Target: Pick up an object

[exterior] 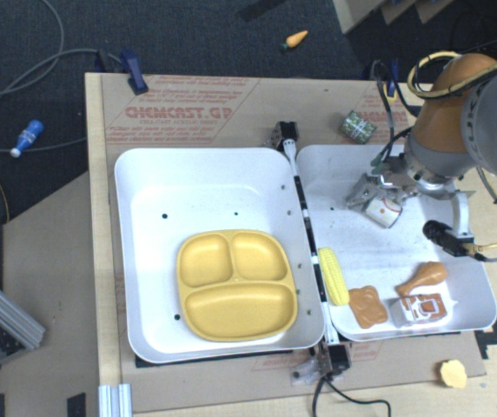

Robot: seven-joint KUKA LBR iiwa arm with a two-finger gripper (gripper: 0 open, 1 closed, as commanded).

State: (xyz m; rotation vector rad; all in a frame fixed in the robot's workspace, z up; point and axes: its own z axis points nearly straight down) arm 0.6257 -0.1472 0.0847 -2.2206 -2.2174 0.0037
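Observation:
My gripper (375, 201) hangs low over the back half of the right bin (335, 168), under the grey arm with its orange band (453, 102). A small white and red thing (387, 212) sits right at its tip; I cannot tell whether it is held. Along the front of that bin lie a yellow corn cob (332, 276), a flat brown piece (367, 306), a toy drumstick (425, 276) and a white and orange packet (422, 307). All of them are apart from the gripper.
The left bin (144, 189) holds a yellow divided plate (235, 283). On the bench outside the bins sit a green can (359, 127) at the back and a yellow lump (453, 373) at the front right. A black cable (457, 241) runs off the wrist.

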